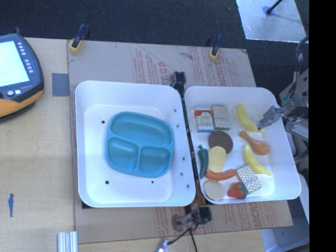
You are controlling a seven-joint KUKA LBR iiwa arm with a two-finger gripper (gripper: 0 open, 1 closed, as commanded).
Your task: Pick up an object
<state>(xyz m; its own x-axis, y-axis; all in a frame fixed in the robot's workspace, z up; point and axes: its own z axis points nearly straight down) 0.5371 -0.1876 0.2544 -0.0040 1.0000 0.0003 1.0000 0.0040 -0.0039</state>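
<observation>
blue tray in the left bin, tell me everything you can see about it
The blue tray is a glossy, plastic-looking plate with rounded corners, moulded into three compartments: one long one across the top and two smaller ones below. All three hold nothing. It lies flat, turned slightly clockwise, near the middle of the left bin, resting on the bin's white floor. Nothing else touches it; the toy food lies in the right bin, and the gripper is over there too.

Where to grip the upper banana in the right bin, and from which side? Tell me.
Take the upper banana across its narrow middle, coming straight down from above. It lies flat, its length running diagonally, with bare floor on both long sides for the fingers. The hand is already beside its lower end.
</observation>
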